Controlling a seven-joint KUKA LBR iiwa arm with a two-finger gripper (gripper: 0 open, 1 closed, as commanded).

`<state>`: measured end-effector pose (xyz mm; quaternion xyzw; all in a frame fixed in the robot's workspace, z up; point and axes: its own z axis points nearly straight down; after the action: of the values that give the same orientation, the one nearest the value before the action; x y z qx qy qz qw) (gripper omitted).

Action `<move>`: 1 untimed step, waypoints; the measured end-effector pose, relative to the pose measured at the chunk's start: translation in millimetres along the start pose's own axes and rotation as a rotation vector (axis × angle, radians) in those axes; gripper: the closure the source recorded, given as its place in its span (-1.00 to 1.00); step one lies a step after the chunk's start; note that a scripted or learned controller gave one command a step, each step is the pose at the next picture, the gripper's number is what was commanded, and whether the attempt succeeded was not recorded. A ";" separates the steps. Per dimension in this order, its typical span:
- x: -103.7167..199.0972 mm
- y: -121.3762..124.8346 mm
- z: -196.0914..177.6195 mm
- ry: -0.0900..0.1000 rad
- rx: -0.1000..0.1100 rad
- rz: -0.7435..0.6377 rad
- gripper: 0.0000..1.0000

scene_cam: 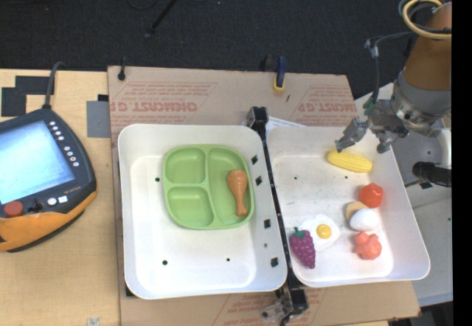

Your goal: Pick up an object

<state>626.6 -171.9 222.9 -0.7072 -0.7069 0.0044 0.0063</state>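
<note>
We see a dark carpeted floor [221, 7] with loose black cables behind a tan bench [51, 273], on which a brown cardboard sheet [192, 96] carries two shallow white bins side by side. At the bench's left edge sits a teach pendant [40, 177] with a pale screen and an orange rim. The left bin [147, 258] holds a green divided plate [193, 188], and in the plate's right-hand compartment lies a toy chicken drumstick [238, 190], its long axis running roughly up and down the view, the fat end toward the far side. The right bin [402, 258] holds the smaller toys: a yellow corn cob [349, 162] near the far right corner, lying almost crosswise with its long axis tilted slightly down to the right; a red tomato-like piece [371, 195] below it; a white-and-tan piece [362, 217], perhaps an egg or mushroom, though we cannot make it out clearly; a red strawberry-like toy [368, 245]; a fried egg [323, 230]; and a bunch of purple grapes [303, 247] touching the egg's near-left edge. The grey arm [426, 74] enters from the right, and its jaws [367, 139] stand apart, hanging just above the corn cob with nothing between them.
</note>
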 end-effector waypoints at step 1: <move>-0.1 2.2 -9.2 -0.003 -0.015 -0.002 -1.00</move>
<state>629.0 -172.0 232.1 -0.7067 -0.7076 0.0002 0.0003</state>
